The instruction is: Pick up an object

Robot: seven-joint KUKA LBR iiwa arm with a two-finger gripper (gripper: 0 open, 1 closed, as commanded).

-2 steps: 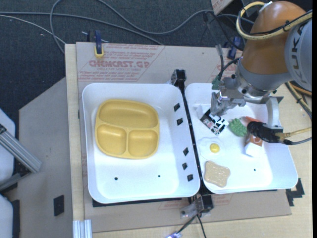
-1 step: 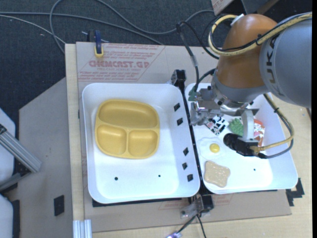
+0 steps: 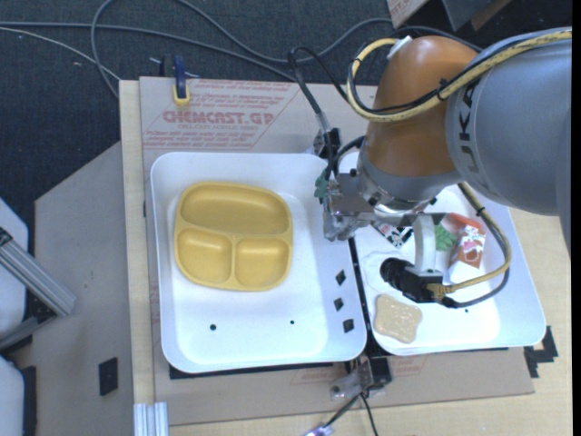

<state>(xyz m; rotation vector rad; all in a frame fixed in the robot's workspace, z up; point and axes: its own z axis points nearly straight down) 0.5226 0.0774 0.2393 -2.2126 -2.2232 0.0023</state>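
Dark carpet surrounds a bench topped with a brown sheet printed in red lettering, where two shallow white bins sit side by side and a blue clamp grips the sheet's far edge. Black cables loop across the floor beyond it.

A grey arm with an orange band reaches in from the right, its wrist hanging over the near-left part of the right bin. The gripper sits low at the seam between the two bins, just above the rim; the wrist hides it from above, so whether it is open or closed cannot be told, and nothing is seen held in it.

The left bin carries a yellow divided plate, lying flat toward the bin's far half, well apart from the gripper. A few small black squares mark that bin's right side.

In the right bin, a tan slice lies flat at the near-left corner. A red-and-white packet rests further back, with a green piece just beside it on its left, both partly covered by the arm.
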